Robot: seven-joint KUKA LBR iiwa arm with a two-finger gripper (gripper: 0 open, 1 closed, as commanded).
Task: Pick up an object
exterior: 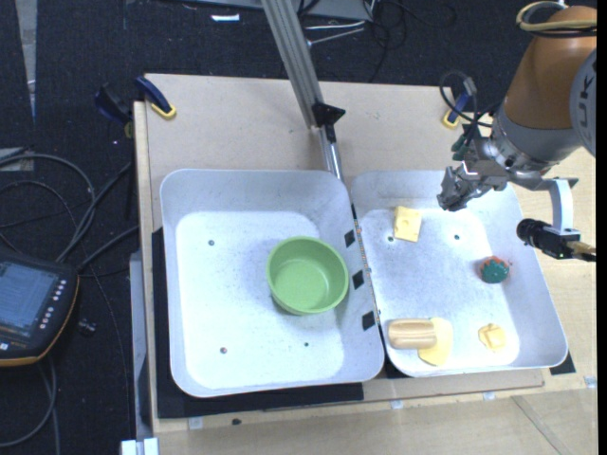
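My gripper hangs over the far part of the right bin, its dark fingers pointing down and left. A yellow cheese-like block lies on the bin floor just left of and below it, apart from the fingers. A small teal and orange toy sits toward the bin's right side. At the front lie a tan hot-dog bun on a pale yellow piece, and a small yellow toy. Nothing shows between the fingers.
A green bowl stands in the left bin, near the divider. A slanted metal pole rises from the bench behind the bins. Blue and yellow clamps grip the bench's far corners.
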